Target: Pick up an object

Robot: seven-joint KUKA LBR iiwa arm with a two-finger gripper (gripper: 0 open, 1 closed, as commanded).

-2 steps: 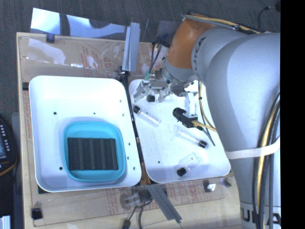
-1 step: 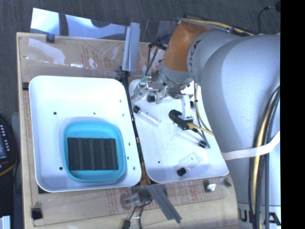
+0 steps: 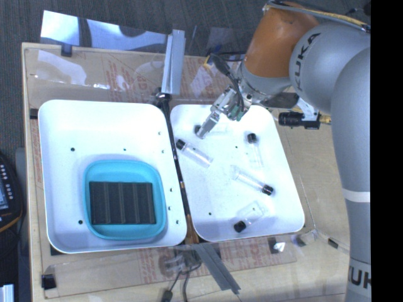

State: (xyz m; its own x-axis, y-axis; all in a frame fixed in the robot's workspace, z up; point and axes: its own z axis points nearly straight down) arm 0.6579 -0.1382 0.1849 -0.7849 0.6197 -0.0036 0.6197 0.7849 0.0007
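We see the gripper (image 3: 203,129) hanging over the upper-left part of the right bin (image 3: 286,187), near a clear vial (image 3: 192,153) that lies on the bin floor with its black cap toward the bin's left wall. Nothing sits between the fingers; whether they are spread or closed we cannot tell at this resolution.

Candidate objects, all in the right bin: the near vial, a second vial (image 3: 252,181) lying mid-bin with its cap to the right, a third vial (image 3: 249,218) near the front edge, and a fourth vial (image 3: 252,145) in the upper right.

Step in hand, in our judgement: descent onto the nearest vial. To do it well we would set the fingers across the tube's short axis, centre on the body rather than the cap, and come straight down so the tube does not roll away.

Materials: the vials are transparent, smooth cylinders with dark caps, likely slippery and prone to rolling. They read faintly against the glossy white bin. The left bin (image 3: 63,124) holds a light-blue rounded tray (image 3: 126,170) with a dark ribbed insert.
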